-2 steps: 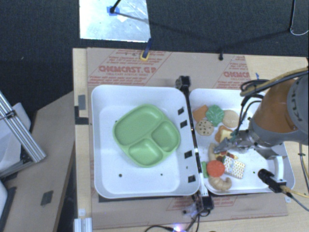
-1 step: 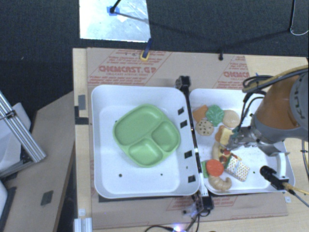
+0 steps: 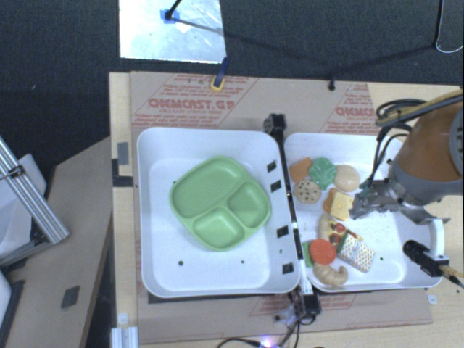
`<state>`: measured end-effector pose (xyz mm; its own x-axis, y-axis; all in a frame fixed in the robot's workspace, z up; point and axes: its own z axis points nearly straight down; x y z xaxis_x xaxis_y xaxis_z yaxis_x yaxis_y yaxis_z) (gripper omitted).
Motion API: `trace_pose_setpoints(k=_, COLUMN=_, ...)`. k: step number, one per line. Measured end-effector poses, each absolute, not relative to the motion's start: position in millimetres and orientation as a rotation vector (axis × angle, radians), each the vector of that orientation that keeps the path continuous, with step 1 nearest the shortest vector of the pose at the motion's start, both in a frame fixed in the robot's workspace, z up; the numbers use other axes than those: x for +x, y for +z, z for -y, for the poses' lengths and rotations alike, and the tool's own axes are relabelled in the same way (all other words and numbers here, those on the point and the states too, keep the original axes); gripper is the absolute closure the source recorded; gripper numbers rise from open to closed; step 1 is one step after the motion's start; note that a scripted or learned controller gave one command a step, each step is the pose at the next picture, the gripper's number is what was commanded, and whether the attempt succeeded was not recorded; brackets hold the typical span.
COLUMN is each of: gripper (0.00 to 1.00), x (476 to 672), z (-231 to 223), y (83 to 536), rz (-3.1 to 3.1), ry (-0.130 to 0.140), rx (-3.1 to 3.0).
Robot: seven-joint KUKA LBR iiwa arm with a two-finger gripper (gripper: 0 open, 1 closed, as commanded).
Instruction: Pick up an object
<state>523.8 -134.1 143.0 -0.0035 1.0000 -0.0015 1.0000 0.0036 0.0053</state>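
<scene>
The gripper (image 3: 360,207) is positioned low inside the right bin (image 3: 388,158), just beside the right edge of a yellow cheese-like block (image 3: 337,204). Its dark fingers are too small and blurred to resolve; whether they are spread or closed cannot be determined, and no item is visibly between them. The arm (image 3: 428,154), grey with an orange band, enters from the right edge of the view and covers part of the bin's right side.

The right bin contains a cluster of toy food items along its left half:
- an orange piece (image 3: 300,170) at the upper left;
- a green leafy piece (image 3: 322,172) just beside it;
- a tan round bun (image 3: 347,177) to the right of the green piece;
- a chocolate-chip cookie (image 3: 307,191) below the orange piece;
- a pizza slice (image 3: 334,231) below the yellow block;
- a red tomato-like piece (image 3: 322,252);
- a patterned packet (image 3: 357,253), just right of it;
- a croissant (image 3: 330,273) nearest the front wall.

The left bin (image 3: 156,158) holds a green divided plate (image 3: 220,203) with three compartments, lying flat near its centre.
</scene>
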Motion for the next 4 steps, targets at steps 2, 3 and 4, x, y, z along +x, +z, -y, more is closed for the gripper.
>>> trace_pose_setpoints(k=2, gripper=1.0, x=524.0, z=141.5, y=225.9, rz=-2.223, ry=0.004, rx=2.214)
trace_pose_setpoints(k=3, gripper=1.0, x=543.4, z=81.5, y=229.5, rz=-2.233, ry=0.006, rx=2.208)
trace_pose_setpoints(k=4, gripper=1.0, x=569.5, z=41.1, y=222.5, rz=-2.232, ry=0.005, rx=2.209)
